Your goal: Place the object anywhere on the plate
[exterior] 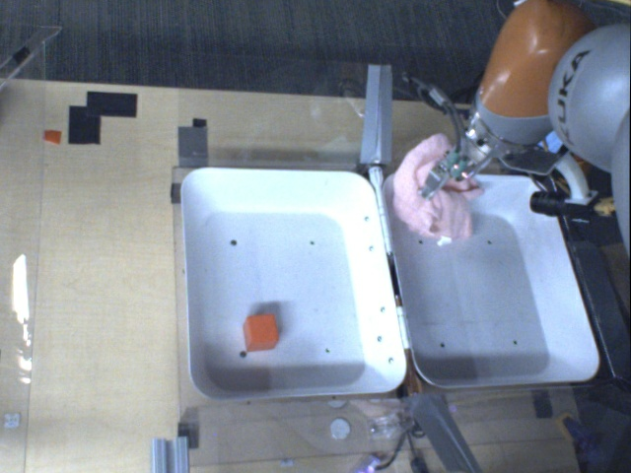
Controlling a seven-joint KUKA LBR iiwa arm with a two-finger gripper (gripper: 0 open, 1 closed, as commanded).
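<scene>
My gripper (pixel 446 172) hung over the far left corner of the right bin (pixel 532 353), its fingers closed on a pink cloth (pixel 424 205) that drooped in a crumpled bunch below and to the left of them. The cloth draped over the bin's upper left rim and partly hid the top of the divide between the two bins, so it sat right against the left bin (pixel 296 215) without lying flat in either one. Above my wrist the orange band (pixel 532 52) bulked large at the upper right, and dark cables ran from it toward the gripper. Well apart from me, a small orange block (pixel 261 332) rested on the floor of the left bin, near its front left corner. A grey metal post (pixel 376 116) stood upright just behind the seam between the bins, close to the cloth. Both bins sat on a pale wooden bench (pixel 99 284); on its far left lay black patches (pixel 99 114) and a tiny orange square (pixel 52 137). Beyond the bench's back edge the floor was dark grey carpet (pixel 246 18).
</scene>
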